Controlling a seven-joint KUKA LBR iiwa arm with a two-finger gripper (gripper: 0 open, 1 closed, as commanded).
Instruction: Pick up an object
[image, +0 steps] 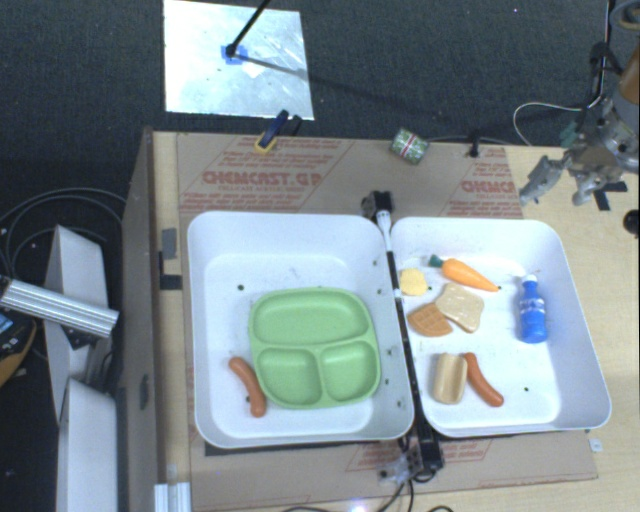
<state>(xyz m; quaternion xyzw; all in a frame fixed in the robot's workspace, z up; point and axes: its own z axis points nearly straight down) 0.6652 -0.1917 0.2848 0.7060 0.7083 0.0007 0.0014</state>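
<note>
The right bin (560, 250) holds an orange carrot (470, 273), a blue bottle (532, 310), a small yellow round piece (413, 282), a pale bread slice (462, 306), a brown toast piece (430, 322), a tan bun (449, 378) and a red-brown sausage (484, 380). In the left bin (215, 270) lie a green divided plate (315, 347) and another sausage (248, 386). My gripper (567, 188) hangs above the bench beyond the right bin's far right corner. It is open and holds nothing, well apart from every object.
A small green roll (409, 145) and a yellow-and-blue clip (275, 130) lie on the cardboard behind the bins. A foil sheet (238, 60) is on the floor farther back. Cables and white boxes (80, 330) crowd the left side.
</note>
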